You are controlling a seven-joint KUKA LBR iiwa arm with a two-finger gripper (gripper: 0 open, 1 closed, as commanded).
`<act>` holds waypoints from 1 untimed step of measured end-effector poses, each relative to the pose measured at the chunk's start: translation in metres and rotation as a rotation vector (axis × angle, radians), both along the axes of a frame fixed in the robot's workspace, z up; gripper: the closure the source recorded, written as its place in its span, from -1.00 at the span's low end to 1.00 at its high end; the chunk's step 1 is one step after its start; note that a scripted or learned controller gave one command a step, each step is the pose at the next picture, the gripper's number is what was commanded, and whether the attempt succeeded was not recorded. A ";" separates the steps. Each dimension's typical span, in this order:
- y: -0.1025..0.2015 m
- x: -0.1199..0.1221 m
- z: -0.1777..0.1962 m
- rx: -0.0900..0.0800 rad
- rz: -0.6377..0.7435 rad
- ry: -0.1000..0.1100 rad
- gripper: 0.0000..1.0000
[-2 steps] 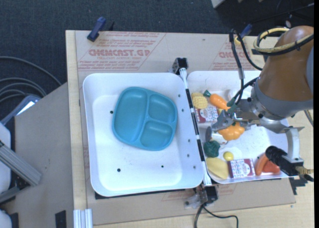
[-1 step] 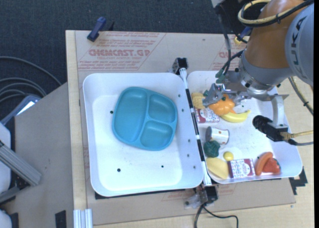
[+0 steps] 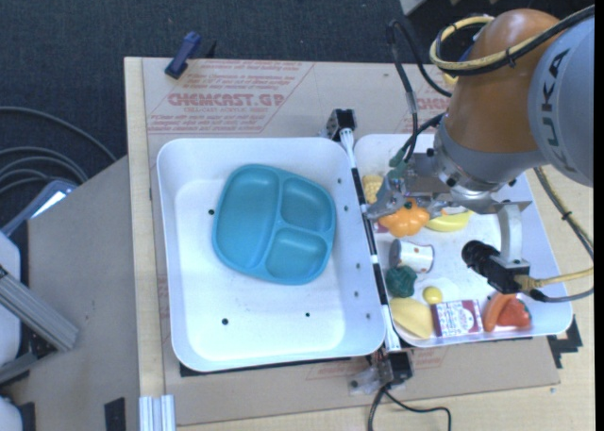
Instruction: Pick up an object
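My gripper (image 3: 400,193) is low over the left part of the right bin (image 3: 543,231), under the arm's grey wrist and orange band. Directly below it, touching or nearly touching, lies an orange fruit-like toy (image 3: 408,222). A yellow banana (image 3: 451,223) lies just right of that toy. A small yellow piece (image 3: 373,184) lies left of the gripper, by the divider. I cannot see whether anything is held.
The left bin (image 3: 189,259) bears a blue divided plate (image 3: 274,223). Nearer the front of the right bin are a white cup (image 3: 415,255), a green toy (image 3: 401,280), a yellow fruit (image 3: 410,318), a red-and-white box (image 3: 457,318) and a red-orange toy (image 3: 510,312).
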State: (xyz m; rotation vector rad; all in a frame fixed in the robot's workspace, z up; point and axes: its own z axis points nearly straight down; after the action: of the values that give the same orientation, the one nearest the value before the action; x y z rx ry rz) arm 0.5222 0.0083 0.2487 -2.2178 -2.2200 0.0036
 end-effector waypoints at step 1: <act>-0.022 -0.043 0.006 -0.001 -0.002 0.000 1.00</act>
State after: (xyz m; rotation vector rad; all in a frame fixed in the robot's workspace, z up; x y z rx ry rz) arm 0.4788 -0.0141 0.2543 -2.2202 -2.2186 0.0037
